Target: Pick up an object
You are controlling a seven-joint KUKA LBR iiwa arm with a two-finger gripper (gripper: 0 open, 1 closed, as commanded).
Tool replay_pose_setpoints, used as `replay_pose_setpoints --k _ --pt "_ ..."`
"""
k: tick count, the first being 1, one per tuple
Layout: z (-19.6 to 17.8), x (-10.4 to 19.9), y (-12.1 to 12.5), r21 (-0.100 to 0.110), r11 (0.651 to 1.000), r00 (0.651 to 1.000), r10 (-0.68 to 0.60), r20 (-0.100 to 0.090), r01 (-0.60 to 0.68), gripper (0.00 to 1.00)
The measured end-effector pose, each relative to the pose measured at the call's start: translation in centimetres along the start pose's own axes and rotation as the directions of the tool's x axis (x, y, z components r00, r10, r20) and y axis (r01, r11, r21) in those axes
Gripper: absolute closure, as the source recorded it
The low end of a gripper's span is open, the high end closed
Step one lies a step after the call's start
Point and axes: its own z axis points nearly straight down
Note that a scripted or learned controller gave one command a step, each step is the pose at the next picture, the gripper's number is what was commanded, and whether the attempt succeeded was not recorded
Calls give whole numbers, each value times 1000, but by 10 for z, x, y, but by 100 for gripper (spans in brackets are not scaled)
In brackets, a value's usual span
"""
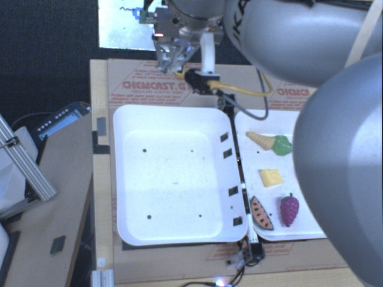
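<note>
Two white bins sit side by side on brown cardboard (149, 82) printed "CHEMCAST" in red. We see the right bin (263, 229) holding an ice-cream cone (269, 142), cheese (271, 177), watermelon slice (261, 213) and grapes (289, 210). Above the left bin's (173, 178) far edge hangs the gripper (170, 61); whether it is spread we cannot tell.

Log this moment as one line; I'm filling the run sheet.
hand: above bench behind left bin | right bin: ice cream cone, cheese, watermelon slice, grapes | nothing visibly held
</note>
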Motion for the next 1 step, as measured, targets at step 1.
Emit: replay_pose_setpoints --k 1 --pt "0 0 0 0 1000 1000 0 0 0 100"
